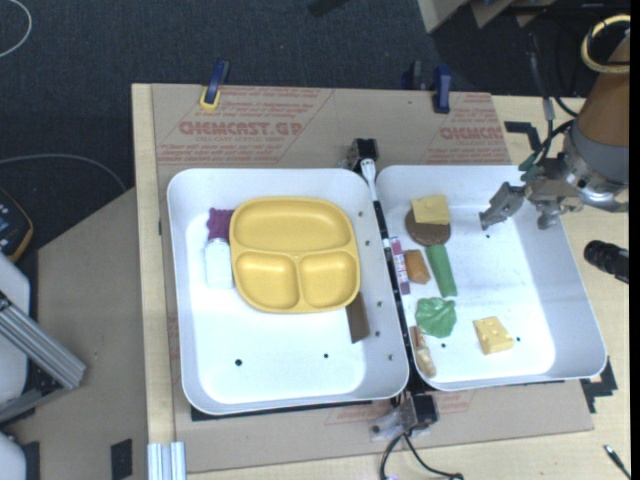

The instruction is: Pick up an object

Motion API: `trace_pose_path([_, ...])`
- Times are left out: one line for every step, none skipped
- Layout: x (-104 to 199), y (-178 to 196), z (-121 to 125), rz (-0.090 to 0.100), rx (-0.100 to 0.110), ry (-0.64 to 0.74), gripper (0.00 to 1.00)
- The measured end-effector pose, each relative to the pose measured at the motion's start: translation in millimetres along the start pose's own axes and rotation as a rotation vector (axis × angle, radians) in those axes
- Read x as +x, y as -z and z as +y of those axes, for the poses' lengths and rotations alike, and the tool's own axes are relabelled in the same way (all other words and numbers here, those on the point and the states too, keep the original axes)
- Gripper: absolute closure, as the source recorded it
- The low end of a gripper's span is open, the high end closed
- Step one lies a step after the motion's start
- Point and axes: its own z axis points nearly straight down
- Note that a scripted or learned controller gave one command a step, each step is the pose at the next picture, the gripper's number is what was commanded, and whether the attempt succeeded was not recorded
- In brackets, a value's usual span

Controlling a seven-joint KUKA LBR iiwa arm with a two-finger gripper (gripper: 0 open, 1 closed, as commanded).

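Note:
In the right bin (560, 298) lie a yellow block (430, 209) on a brown round piece (430, 232), a green stick (441, 270), a green leafy lump (436, 316) and a yellow cheese wedge (493, 334). Small orange and brown pieces (413, 265) sit along that bin's left wall. My gripper (521, 210) hangs over the bin's upper right part, to the right of the yellow block and apart from it. It is open, with nothing between its fingers (496, 209).
The left bin (270, 368) holds a yellow divided plate (295, 253), a purple item (219, 222), a white item (217, 264) and a brown strip (357, 320). Clamps (211, 86) hold the cardboard base at the back. The grey arm (600, 133) enters from the right.

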Motion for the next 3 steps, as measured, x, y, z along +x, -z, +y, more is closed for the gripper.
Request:
trace_pose_path([0, 8, 3, -0.003, -0.014, 0.003, 0.00])
trace_pose_path([5, -36, 0, 0.000, -0.007, 0.003, 0.00])
trace_pose_path([4, -90, -10, 0.000, -0.007, 0.003, 0.00])
